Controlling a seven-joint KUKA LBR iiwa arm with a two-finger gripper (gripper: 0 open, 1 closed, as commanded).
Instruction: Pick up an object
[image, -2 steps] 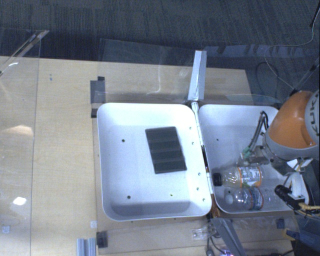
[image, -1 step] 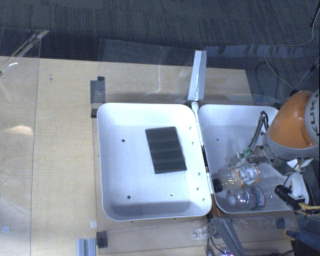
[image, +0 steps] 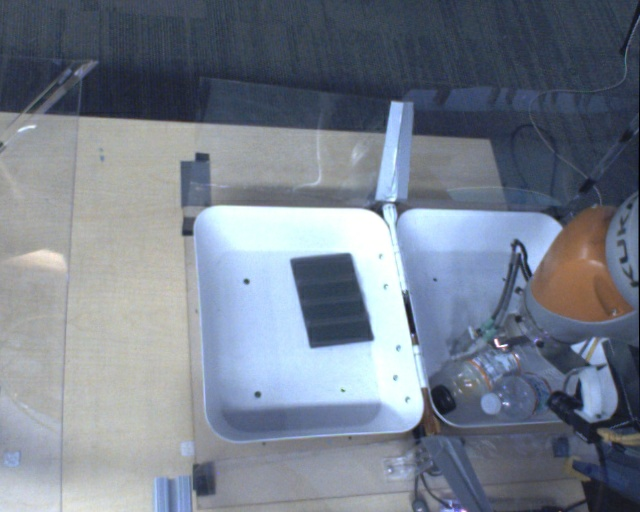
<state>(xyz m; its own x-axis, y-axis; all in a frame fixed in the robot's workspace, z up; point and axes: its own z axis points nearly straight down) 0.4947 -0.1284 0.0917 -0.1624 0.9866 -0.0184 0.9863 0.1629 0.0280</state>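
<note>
Leftmost, on the pale wooden worktop (image: 100, 330), the left bin (image: 230, 400) holds a dark ribbed rectangular block (image: 331, 299), lying flat near its middle and bearing no readable writing. Beside it, the right bin (image: 450, 250) holds a clear plastic bottle (image: 490, 385) on its side, dark cap toward the divider. Over it hangs the arm (image: 585, 275); part of "KUKA" shows on its grey shell. I cannot tell how wide the jaws (image: 497, 340) stand or whether they grip the bottle.

Just one fixed camera here, mounted up above the bench (image: 100, 300) and looking down at a slant from the near side, far enough back to take in the left bin (image: 225, 330), right bin (image: 450, 250) and the arm (image: 590, 275) at the right.
</note>
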